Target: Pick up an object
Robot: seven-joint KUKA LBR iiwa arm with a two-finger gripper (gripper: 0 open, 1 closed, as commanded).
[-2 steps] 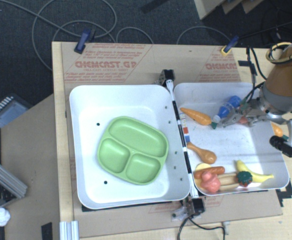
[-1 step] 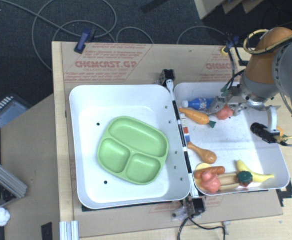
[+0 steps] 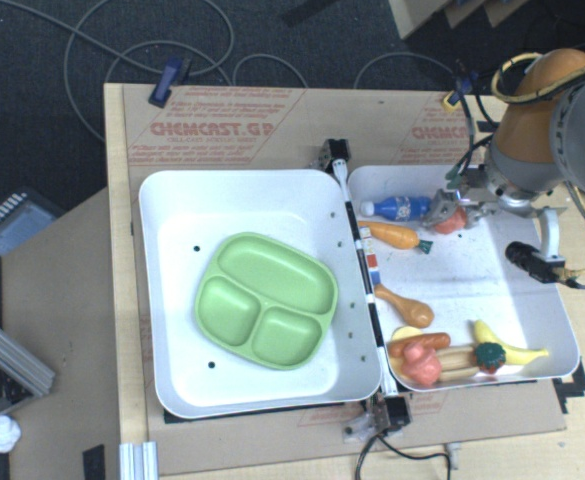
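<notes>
A small red object (image 3: 452,221) lies near the far end of the right bin (image 3: 532,298), just beside a blue bottle (image 3: 397,208) and a carrot (image 3: 394,235). The gripper (image 3: 450,206) sits right over it; whether it pinches anything, I cannot tell. The left bin (image 3: 172,268) holds a green tray (image 3: 264,300).

Green three-section tray (image 3: 265,300) sitting in the left white bin (image 3: 162,208). Table (image 3: 222,118) has brown board with red CHEMCAST print, grey cables (image 3: 122,28) loop across the dark floor behind, blue clip (image 3: 167,81) on the table's back edge.
</notes>
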